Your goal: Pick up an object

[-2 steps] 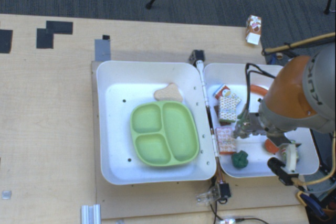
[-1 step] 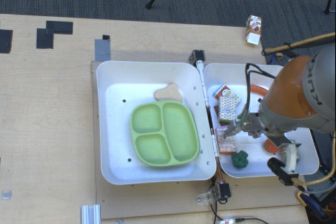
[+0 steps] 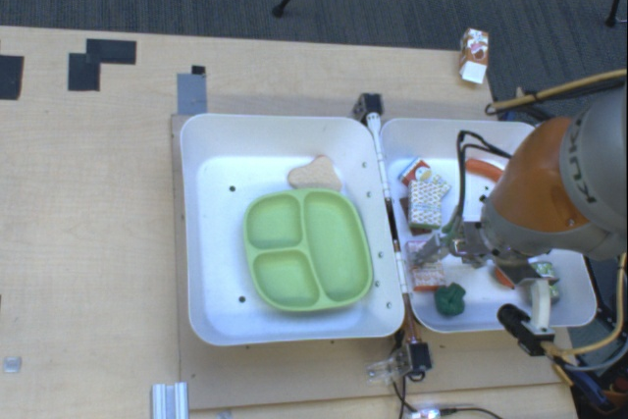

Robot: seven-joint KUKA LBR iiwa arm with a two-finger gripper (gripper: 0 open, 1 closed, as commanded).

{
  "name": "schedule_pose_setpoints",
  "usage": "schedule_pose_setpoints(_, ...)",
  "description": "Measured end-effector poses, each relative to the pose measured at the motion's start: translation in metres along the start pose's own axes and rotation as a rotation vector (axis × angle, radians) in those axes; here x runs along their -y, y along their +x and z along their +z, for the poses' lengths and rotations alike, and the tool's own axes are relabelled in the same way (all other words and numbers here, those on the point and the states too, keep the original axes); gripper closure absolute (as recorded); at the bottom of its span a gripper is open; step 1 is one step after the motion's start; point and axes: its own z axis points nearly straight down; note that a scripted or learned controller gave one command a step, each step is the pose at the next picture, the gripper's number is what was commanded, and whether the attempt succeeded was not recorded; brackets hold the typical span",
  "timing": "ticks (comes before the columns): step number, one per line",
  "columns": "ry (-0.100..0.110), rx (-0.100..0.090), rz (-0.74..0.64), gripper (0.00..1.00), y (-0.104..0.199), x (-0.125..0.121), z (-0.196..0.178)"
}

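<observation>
Small red-and-white packet (image 3: 474,56) on bench (image 3: 88,211) beyond the bins

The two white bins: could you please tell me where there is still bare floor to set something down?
The left bin has bare floor left of the green divided plate and along its top edge beside the beige piece. The right bin is crowded: small boxes, a green toy and the arm over it.

Grey arm with orange band (image 3: 535,182) reaching in from right, tool (image 3: 432,250) lowered leftward, seemingly pointing down
</observation>
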Motion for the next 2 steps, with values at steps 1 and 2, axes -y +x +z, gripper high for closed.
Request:
schedule_pose_setpoints(1, -0.007, -0.001, -0.004, 1.00, 0.0009, -0.0031, -0.0127)
schedule_pose_setpoints(2, -0.006, -0.001, -0.003, 0.00, 0.0008, -0.0029, -0.0123)
